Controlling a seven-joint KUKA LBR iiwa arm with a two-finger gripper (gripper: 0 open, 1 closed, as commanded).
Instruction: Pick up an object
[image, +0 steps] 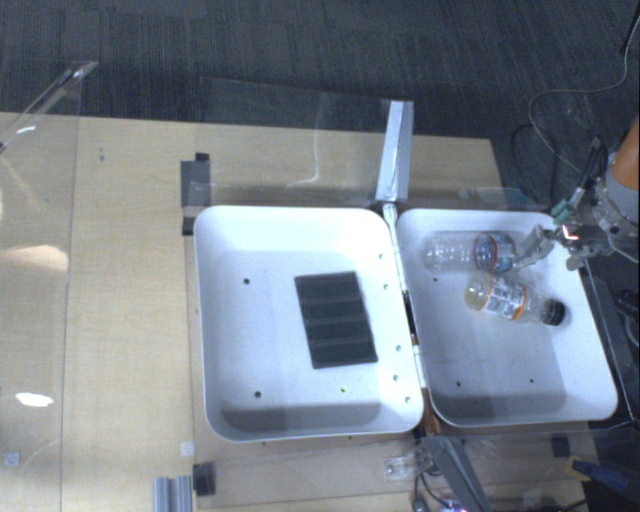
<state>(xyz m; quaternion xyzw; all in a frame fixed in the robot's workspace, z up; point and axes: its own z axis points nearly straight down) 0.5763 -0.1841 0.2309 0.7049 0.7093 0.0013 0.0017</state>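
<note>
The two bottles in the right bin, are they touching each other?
Cannot tell: in the camera view the upper bottle and lower bottle lie very close, without a plain gap.

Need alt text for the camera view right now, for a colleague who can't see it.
The tool reaches into the right bin beside two clear plastic bottles lying on their sides. The left bin holds a black ridged block.

No legible text anywhere. Two clear bottles in right bin carried labels: upper bottle (468, 251) w/ a blue band, lower bottle (508, 300) w/ an orange-white wrap. Print on both was too small and blurred to read. No numbers or signs made out.
</note>
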